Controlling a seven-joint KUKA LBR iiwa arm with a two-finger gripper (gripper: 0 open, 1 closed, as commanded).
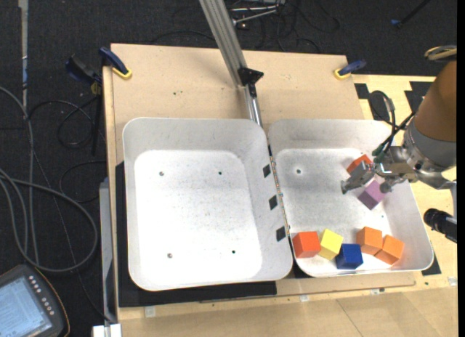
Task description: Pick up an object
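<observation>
Hand [361, 176] sits low in the right-hand shallow white bin [312, 150], beside a small purple block [372, 195] (its grip I cannot tell), so nothing yet looks lifted.

Single fixed camera, mounted above the bench [218, 81], looking down at a slant. Far enough back to take in both bins: left bin [138, 183] and right bin [320, 147], whole and side by side, plus the bench's far edge with clamps [116, 63] and dark floor [51, 147] beyond it on the left and top. Near bench edge low in frame. Arm [439, 121] entering from the right, cropped by the frame edge. Tilt angle hard to judge, probably steep. Slanted pole [221, 27] crossing top centre.
</observation>
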